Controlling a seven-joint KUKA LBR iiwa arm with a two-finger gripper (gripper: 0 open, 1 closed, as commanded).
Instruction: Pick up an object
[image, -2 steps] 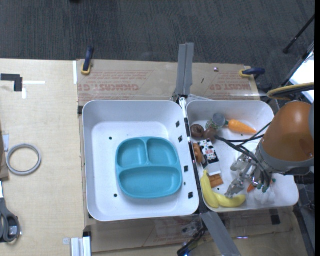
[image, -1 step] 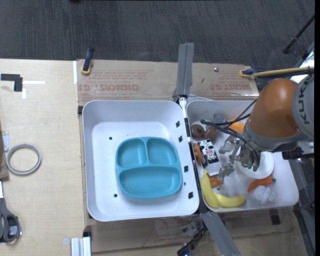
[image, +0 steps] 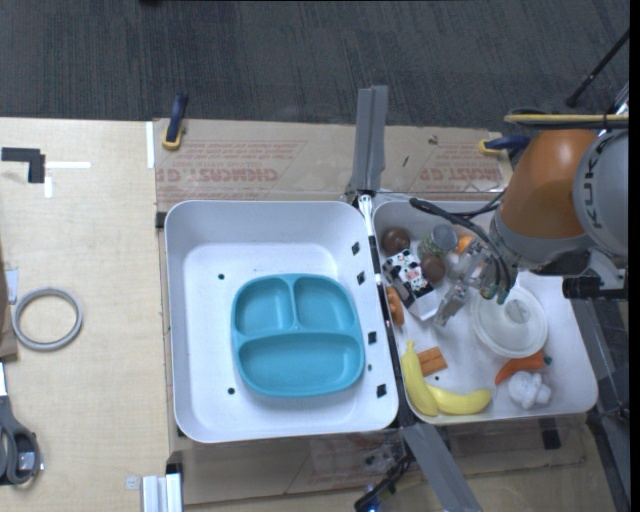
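The right bin (image: 575, 385) holds several small objects. My gripper (image: 447, 305) hangs low over the middle of this bin, reaching in from the right and pointing down and to the left. Just left of it lie a black-and-white cow-patterned piece (image: 407, 270) and a brown ball (image: 432, 267). A second brown ball (image: 396, 240) sits at the bin's back left. A white bowl (image: 512, 322) stands right of the gripper. A yellow banana (image: 438, 397) curves along the front, with a small orange piece (image: 431, 360) beside it.
The left bin (image: 190, 300) holds a blue divided plate (image: 297, 335). An orange carrot (image: 520, 366) and a white lumpy object (image: 529, 390) lie at the right bin's front right. A grey tape ring (image: 44, 318) and scissors (image: 17, 452) lie on the bench at left.
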